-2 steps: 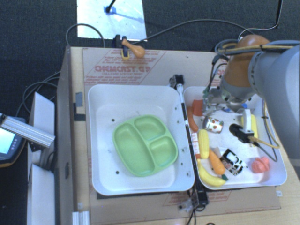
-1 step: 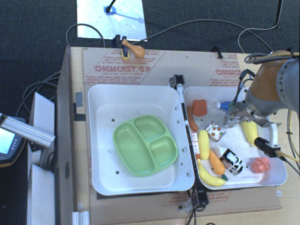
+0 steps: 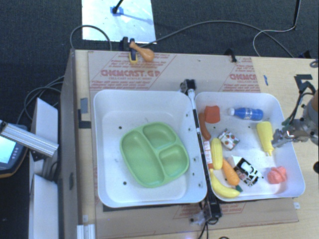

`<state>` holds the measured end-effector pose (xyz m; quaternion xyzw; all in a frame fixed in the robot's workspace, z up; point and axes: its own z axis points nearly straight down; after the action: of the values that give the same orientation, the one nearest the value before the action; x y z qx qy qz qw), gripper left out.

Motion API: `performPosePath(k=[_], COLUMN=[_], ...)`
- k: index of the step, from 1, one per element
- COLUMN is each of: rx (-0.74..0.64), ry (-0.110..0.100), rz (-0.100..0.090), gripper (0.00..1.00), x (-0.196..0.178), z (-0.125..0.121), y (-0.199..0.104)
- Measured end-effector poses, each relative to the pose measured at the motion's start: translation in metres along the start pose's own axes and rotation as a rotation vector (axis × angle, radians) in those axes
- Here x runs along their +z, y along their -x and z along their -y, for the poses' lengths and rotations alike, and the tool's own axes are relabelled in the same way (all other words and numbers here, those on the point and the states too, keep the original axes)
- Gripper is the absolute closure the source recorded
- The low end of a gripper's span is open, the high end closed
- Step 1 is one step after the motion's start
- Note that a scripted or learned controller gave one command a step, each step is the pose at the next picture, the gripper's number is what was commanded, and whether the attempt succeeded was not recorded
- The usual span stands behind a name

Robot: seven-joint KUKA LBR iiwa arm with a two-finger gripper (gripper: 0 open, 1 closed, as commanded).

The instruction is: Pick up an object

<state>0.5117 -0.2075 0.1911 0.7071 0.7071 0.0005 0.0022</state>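
Claw [image 3: 285, 135] sits at the right rim of the right bin [image 3: 286, 106], just beside the yellow bottle [image 3: 265, 137]. Nothing visible between it and any object. Open or closed: cannot tell, too small and blurred.

Likely target, my guess: the yellow bottle, lying lengthwise by the right wall. Looks like light, stiff toy plastic with a smooth, rounded skin, so probably slippery. Best taken across the narrow body at mid-length.

Right bin contents:
- blue bottle [image 3: 247, 113] near the far wall
- orange-red block [image 3: 212, 114]
- small spotted box [image 3: 228, 140]
- banana [image 3: 223, 187] at the near edge
- carrot [image 3: 229, 172] touching the banana
- black-and-white toy [image 3: 247, 172]
- pink lump [image 3: 277, 175], may be soft

Left bin [image 3: 107, 108]: one green divided tray [image 3: 154, 153], compartments bare.

Both bins rest on the table [image 3: 164, 68].
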Motion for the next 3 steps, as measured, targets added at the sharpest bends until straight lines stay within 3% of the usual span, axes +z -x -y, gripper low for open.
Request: performPosePath(k=[1, 2, 3], rx=[-0.003, -0.003, -0.002], ry=[-0.001, -0.001, -0.001], rz=[-0.002, -0.002, -0.002], gripper=[1.00, 0.00, 0.00], x=[-0.020, -0.020, 0.106], z=[-0.009, -0.009, -0.042], y=[-0.035, -0.034, -0.080])
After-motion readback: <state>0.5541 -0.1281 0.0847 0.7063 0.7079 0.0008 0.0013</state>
